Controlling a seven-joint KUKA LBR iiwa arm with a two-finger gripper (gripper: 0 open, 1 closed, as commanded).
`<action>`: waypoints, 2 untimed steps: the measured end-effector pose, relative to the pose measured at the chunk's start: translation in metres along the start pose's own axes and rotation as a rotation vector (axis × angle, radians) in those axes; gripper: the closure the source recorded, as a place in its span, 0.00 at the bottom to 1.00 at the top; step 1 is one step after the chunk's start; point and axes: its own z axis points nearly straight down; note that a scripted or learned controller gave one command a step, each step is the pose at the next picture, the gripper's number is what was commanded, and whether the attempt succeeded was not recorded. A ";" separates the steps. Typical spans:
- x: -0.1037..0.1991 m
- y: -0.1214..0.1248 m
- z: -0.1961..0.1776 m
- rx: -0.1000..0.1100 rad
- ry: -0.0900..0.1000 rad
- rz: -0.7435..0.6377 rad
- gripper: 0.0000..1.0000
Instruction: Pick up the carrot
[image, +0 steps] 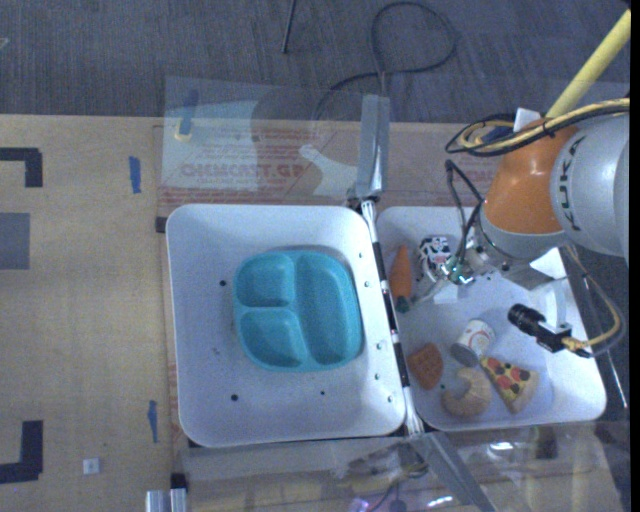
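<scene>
There's the carrot (401, 273), a slim orange piece lying lengthwise in the right bin (585, 395), tight against the wall that bin shares with its neighbour. That's our landmark, so everything gets placed from it.

Just beside the carrot, on the side away from the shared wall, sits a small black-and-white patterned toy (434, 251). Right next to that the pincer (458, 272) hangs low, near the carrot but not on it. It's a tangle of dark metal and cable from up here, and I can't tell how wide it stands. Nothing is visibly caught in it, and the carrot rests in the bin.

Further out from the carrot, toward the near end of the bin, there's a brown waffle-like cookie (426, 365), then a white cup-shaped item (472, 339), a tan croissant (466, 393) and a pizza slice (511, 381). Well apart from the carrot, across the shared wall, the left bin (195, 330) carries a blue divided tray (297, 310). Both bins sit on the worktop (80, 300).

So the step in hand looks like the approach: the arm (560, 190) is over the right bin, closing on the target. My read is that the next move needs a short shift toward the shared wall, lining up across the carrot's narrow width, then a descent. That wall leaves little room for the finger on that side, and the patterned toy crowds the other.
</scene>
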 end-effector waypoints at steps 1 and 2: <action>-0.003 0.000 -0.012 -0.005 -0.004 0.004 1.00; 0.089 -0.003 -0.117 0.008 0.005 0.075 1.00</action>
